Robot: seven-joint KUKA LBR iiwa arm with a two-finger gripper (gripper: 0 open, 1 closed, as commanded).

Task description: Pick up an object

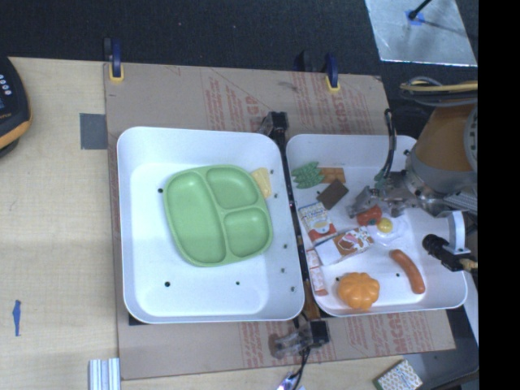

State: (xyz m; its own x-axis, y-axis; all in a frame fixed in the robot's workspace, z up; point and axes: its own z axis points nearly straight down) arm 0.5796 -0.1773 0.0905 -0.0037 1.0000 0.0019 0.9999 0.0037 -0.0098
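Note:
My gripper point(367, 204) is low in the right bin point(439, 303), reaching in from the right. Its tip is right over a small red item point(370, 216), touching or nearly touching it. Close by lie a brown block point(331, 193), a green leafy piece point(307, 174), a small orange piece point(332, 173), printed packets point(349, 240), a clear item with a yellow spot point(385, 227), a brown-red sausage point(407, 270) and an orange pumpkin point(358, 290). The arm hides the bin's upper right part.
The left bin point(142, 287) holds a green divided plate point(218, 214) with a small yellow piece point(262, 182) at its upper right edge. More packets point(314, 279) lie along the right bin's left wall. Black clamps point(277, 123) sit between the bins.

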